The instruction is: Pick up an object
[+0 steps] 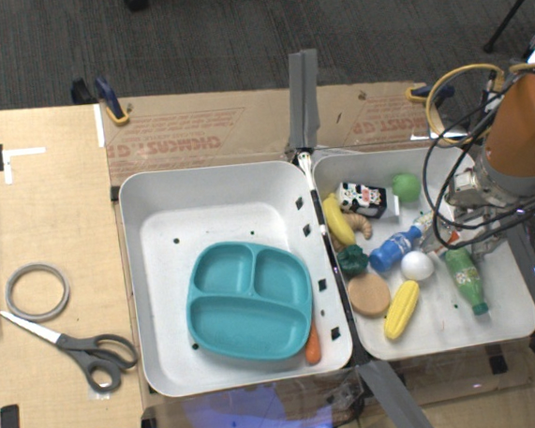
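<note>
White bin point(518, 325) on the right is holding the toys, and the end effector point(441, 229), whose grip I cannot tell, is hanging over the blue bottle point(395, 247), so it should be dropping straight down, away from the white ball point(415, 265).

Gripper point(445, 231) fingers hidden among cables; arm point(521, 132) cut off right

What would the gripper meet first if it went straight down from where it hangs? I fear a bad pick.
Probably the green plastic bottle or the white ball beside it. Depth is unclear from this slanted view.
</note>
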`<state>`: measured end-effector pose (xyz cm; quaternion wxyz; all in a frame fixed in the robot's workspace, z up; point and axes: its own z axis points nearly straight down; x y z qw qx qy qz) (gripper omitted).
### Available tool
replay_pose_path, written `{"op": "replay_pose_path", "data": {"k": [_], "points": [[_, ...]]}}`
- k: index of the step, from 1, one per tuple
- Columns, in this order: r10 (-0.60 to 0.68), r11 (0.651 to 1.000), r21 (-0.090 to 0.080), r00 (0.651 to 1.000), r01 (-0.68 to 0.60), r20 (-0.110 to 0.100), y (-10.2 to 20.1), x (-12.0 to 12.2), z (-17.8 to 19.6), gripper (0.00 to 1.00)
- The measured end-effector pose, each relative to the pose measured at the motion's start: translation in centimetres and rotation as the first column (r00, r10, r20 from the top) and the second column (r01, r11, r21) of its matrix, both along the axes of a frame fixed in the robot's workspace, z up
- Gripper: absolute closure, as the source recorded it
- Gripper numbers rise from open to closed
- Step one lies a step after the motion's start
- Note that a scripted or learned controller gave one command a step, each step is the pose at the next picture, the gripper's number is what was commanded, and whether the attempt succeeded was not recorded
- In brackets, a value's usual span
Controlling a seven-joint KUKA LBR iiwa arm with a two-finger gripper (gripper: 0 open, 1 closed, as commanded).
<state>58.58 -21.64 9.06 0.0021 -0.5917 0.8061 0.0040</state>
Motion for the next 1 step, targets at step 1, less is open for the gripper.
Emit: {"op": "replay_pose_path", "data": {"k": [1], "points": [[0.163, 0.987, -0.006, 0.987, -0.163, 0.007, 2.68, 5.7, 0.24, 0.0]]}}
